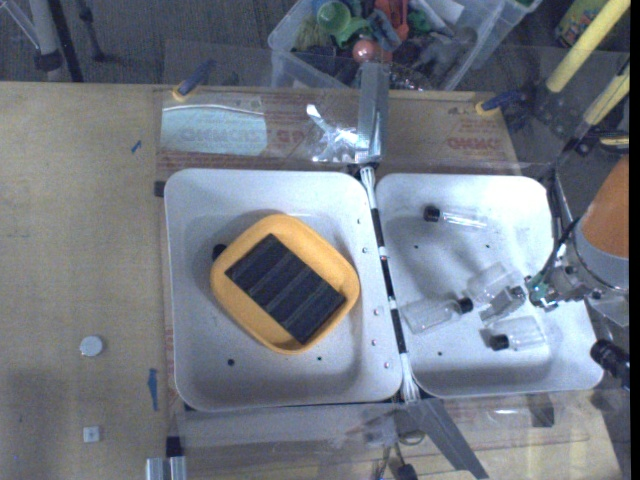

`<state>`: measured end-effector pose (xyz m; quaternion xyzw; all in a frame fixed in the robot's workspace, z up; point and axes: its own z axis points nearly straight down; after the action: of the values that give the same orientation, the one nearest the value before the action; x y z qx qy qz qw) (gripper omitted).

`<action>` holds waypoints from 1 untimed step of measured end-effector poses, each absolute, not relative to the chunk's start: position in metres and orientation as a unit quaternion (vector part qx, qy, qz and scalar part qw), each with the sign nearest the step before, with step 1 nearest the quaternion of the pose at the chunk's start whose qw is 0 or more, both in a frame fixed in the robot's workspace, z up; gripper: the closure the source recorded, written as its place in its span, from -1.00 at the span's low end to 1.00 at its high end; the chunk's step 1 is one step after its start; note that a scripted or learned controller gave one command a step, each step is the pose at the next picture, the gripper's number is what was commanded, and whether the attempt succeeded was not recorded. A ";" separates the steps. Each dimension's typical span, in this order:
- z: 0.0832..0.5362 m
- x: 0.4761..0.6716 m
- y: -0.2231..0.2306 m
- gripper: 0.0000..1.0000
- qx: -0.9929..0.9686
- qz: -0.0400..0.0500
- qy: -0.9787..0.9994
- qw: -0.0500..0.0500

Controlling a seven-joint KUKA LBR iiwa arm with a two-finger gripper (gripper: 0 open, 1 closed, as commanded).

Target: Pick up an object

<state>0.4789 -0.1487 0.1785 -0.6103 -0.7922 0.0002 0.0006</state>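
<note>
We log the worktop (70,218) with two white bins side by side; the left bin (190,268) carries a yellow pad with a dark ribbed panel (285,283), lying flat and skewed, near the bin's middle; the right bin (420,368) carries several small clear vials with dark caps: one near the far wall (452,217), one toward the middle (437,312), one near the front (515,337); the arm (610,228) enters at the right edge, its end effector (535,291) low over the right bin, just beside a clear vial (492,286); whether it is open or closed we cannot tell, and nothing is plainly held. We judge the step as approach, grasp not yet made; next move, by our reckoning, calls for centring on one vial and closing squarely, since clear, round, small pieces will likely roll or slip.
</note>
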 end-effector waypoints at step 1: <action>0.207 0.508 -0.118 -1.00 -0.631 -0.001 -0.775 -0.002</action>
<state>0.5080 -0.1180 0.2071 -0.6315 -0.7754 -0.0005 -0.0018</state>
